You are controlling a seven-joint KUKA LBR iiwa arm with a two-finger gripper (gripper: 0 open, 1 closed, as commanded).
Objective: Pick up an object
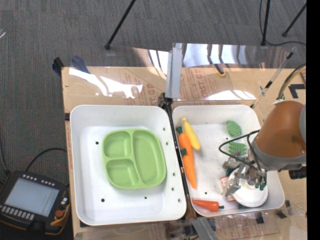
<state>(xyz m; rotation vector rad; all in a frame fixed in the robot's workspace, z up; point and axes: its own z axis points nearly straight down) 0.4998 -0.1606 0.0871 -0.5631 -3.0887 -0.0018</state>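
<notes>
The right bin (215, 113) holds a long orange carrot (187, 161) along its left wall, with a yellow banana (191, 134) beside its top end. Two green ridged pieces (233, 129) (237, 147) lie at the back right. A small red-orange chili (207, 204) rests by the front wall. A white round object (248, 196) sits in the front right corner. My gripper (234, 185) hangs low over the front right of this bin, just at the left edge of the white object. The wrist hides whatever lies beneath it.
The left bin (85, 134) carries a green divided plate (133, 158) in its middle. A metal post (173, 79) stands behind the seam between the bins. A teach pendant (32, 201) lies on the floor at lower left. My arm's orange band (284, 129) overhangs the right bin's right wall.
</notes>
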